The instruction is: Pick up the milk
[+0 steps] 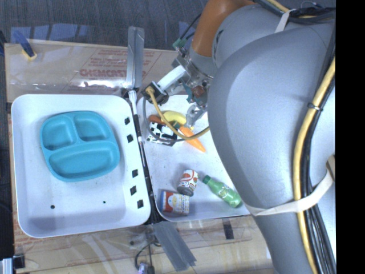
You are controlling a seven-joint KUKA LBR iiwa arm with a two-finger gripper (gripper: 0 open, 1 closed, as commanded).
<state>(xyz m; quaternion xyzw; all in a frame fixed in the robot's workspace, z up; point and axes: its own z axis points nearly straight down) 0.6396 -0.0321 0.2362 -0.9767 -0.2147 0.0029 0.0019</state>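
The milk [161,132] is a small carton with black and white cow patches, lying near the upper left of the right bin [171,165]. A yellow banana [174,117] touches its upper right side. My gripper [193,111] hangs low over the far part of this bin, just right of the banana and up and to the right of the milk. Nothing shows held in it. The big grey arm hides the bin's right side.
An orange carrot [194,141] lies right of the milk, below the gripper. Two cans [188,182] [174,202] and a green bottle [223,192] lie near the bin's front. The left bin [34,210] holds a blue divided plate [80,144].
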